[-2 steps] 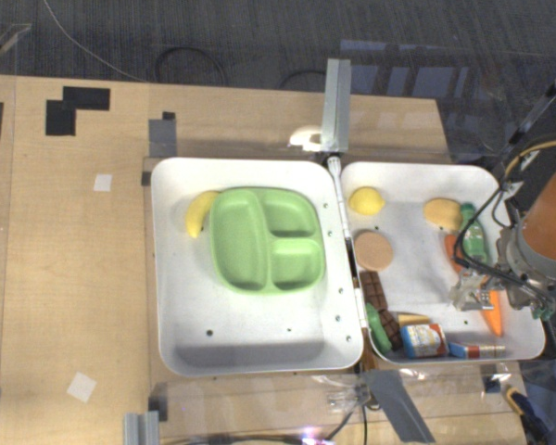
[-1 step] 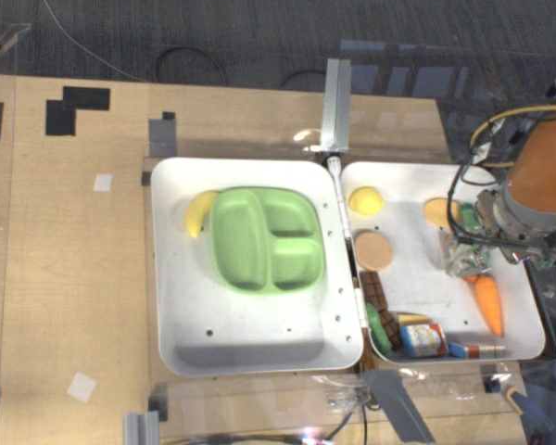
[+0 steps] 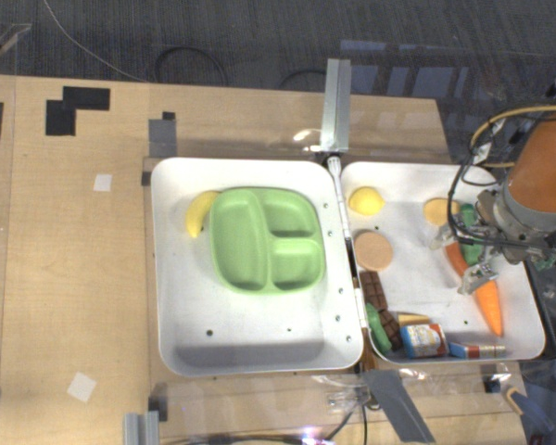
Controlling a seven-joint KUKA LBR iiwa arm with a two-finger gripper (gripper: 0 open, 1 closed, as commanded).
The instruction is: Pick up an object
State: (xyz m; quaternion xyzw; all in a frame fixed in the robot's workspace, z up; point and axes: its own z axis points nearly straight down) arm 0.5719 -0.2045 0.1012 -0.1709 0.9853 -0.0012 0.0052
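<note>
My gripper hangs low over the right side of the right bin, under the arm's orange band. It is open, with one fingertip toward the bin's middle and the other nearer the front. A small reddish-orange carrot piece lies on the bin floor between them, and nothing is lifted. A larger orange carrot lies just in front of the gripper. A green item and a yellow-orange one sit just behind it.
The right bin also holds a lemon, a tan disc, a chocolate bar, a can and a marker along the front wall. In the left bin are a green divided plate and a banana.
</note>
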